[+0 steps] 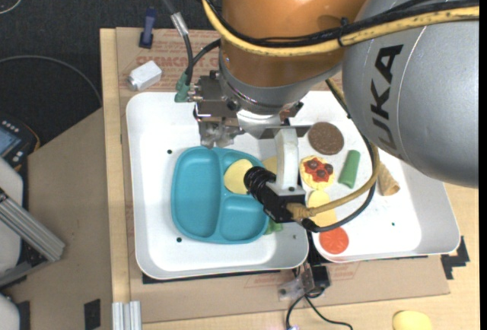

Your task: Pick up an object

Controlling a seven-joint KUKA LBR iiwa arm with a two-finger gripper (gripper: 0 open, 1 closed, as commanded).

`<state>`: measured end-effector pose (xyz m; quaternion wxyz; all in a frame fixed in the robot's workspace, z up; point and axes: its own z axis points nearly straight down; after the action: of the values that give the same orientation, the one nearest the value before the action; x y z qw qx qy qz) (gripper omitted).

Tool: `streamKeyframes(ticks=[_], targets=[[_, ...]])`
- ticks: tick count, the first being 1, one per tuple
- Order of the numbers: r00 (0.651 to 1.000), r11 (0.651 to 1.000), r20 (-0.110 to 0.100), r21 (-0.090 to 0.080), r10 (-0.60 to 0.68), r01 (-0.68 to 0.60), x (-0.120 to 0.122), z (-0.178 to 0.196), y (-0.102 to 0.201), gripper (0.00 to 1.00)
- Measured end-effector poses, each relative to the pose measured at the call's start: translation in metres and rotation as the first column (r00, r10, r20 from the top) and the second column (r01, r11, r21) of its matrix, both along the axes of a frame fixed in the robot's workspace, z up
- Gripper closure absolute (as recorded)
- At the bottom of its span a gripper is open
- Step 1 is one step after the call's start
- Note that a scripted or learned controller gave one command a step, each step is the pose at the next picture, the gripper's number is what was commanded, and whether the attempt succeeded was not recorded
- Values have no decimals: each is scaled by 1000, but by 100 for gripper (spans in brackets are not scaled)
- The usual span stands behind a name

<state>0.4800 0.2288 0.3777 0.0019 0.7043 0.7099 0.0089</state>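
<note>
Presently the gripper (215, 132) stands low over the left bin (148, 140), at the far rim of the blue divided plate (202, 199). Whether it is spread or closed cannot be told, and nothing is seen held. Judged step: approach, no grasp yet. The nearest candidates are that plate and the yellow disc (237, 171) lying in it. The next move calls for choosing one, descending squarely and closing.

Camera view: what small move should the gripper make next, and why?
Probably a short, straight descent. The gripper hangs just over the far rim of the blue divided plate in the bin on the view's left, so that rim looks like the nearest thing to close on. Nothing can be seen held yet.
</note>
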Motion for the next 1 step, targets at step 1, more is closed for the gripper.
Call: streamKeyframes(ticks=[1], targets=[[1000,1000,4,0,-6,6,0,168,-5,100]])
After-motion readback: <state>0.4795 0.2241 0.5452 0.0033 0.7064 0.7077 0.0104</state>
